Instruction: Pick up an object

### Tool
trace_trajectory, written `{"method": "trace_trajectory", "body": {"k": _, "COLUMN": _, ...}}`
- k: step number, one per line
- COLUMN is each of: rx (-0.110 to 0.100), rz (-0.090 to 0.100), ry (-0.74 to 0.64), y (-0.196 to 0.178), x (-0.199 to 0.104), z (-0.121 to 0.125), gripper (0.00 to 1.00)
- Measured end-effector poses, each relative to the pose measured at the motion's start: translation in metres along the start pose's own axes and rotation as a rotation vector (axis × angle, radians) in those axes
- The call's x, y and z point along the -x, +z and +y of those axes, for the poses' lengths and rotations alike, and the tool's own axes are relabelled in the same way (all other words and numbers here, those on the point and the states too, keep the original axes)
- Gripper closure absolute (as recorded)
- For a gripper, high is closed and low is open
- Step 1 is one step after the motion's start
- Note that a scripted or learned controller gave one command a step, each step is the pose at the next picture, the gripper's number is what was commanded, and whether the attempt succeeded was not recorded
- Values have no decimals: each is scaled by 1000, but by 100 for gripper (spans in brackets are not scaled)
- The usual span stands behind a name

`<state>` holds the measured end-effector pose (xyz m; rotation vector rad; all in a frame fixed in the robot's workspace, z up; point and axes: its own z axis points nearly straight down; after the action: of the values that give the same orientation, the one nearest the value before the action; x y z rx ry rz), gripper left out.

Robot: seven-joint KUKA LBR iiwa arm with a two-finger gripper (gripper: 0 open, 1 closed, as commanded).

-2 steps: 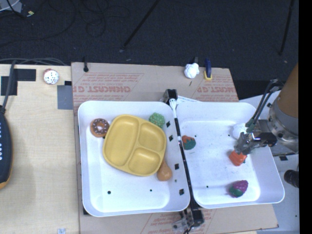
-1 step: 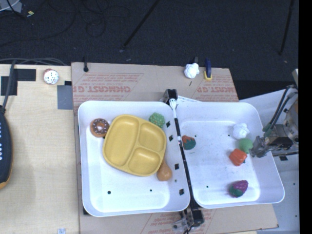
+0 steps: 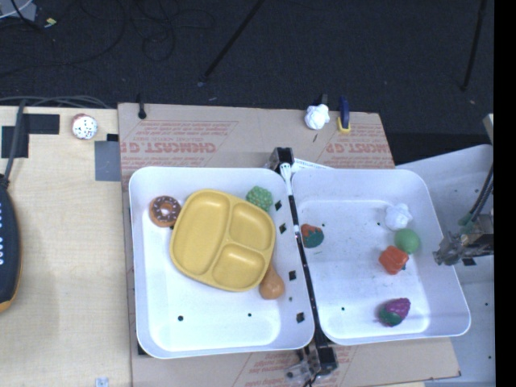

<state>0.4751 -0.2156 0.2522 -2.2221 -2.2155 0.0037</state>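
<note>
The right bin holds a white crumpled piece, a green ball, a red-orange piece, a purple and green piece and a small green and red piece near its left wall. In the left bin lie a yellow divided plate, a chocolate donut, a green bumpy piece and an orange-brown piece. My gripper hangs at the right bin's right rim, right of the green ball, with nothing visibly in it.
Cardboard lies under both bins. A white lump and a blue and yellow item rest on its far edge. A round speckled object sits on the wooden bench at left. A black divider clip joins the bins.
</note>
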Motion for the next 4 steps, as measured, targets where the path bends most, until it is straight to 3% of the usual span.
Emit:
{"method": "trace_trajectory", "body": {"k": 1, "rx": 4, "rz": 0, "ry": -7, "y": 4, "x": -36, "z": 45, "gripper": 100}}
{"method": "trace_trajectory", "body": {"k": 2, "rx": -7, "rz": 5, "ry": -5, "y": 73, "x": -95, "z": 1, "gripper": 100}}
{"method": "trace_trajectory", "body": {"k": 3, "rx": 4, "rz": 2, "ry": -12, "y": 47, "x": -212, "z": 35, "gripper": 100}}
{"method": "trace_trajectory", "body": {"k": 4, "rx": 8, "rz": 0, "ry": -3, "y": -39, "x": -215, "z": 12, "gripper": 100}}
